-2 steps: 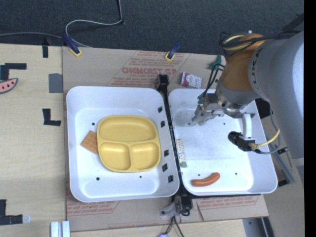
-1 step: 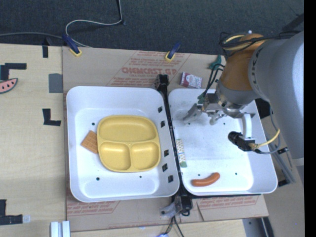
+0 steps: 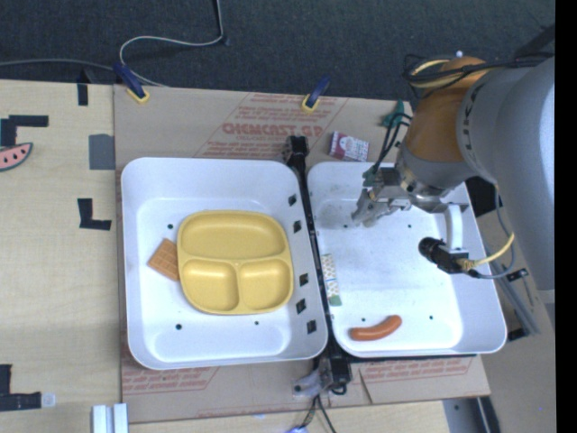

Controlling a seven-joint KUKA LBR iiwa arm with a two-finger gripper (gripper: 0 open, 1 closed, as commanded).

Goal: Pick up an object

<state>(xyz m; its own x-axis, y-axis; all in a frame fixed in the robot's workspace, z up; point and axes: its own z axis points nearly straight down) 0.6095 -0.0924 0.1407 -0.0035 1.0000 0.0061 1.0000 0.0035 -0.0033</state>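
Observation:
An orange-brown sausage (image 3: 375, 328) lies near the front edge of the right bin (image 3: 469, 323). In the left bin (image 3: 144, 314) sits a yellow divided plate (image 3: 236, 262), and a tan cracker (image 3: 164, 259) pokes out from under the plate's left side. My gripper (image 3: 368, 209) hangs low over the back left part of the right bin, well behind the sausage. Nothing shows in it.
The grey arm with its orange band (image 3: 442, 124) covers the back right of the right bin. A black connector with a yellow cable (image 3: 444, 253) hangs over that bin's right side. A small red-and-white packet (image 3: 347, 146) lies on the cardboard behind the bins.

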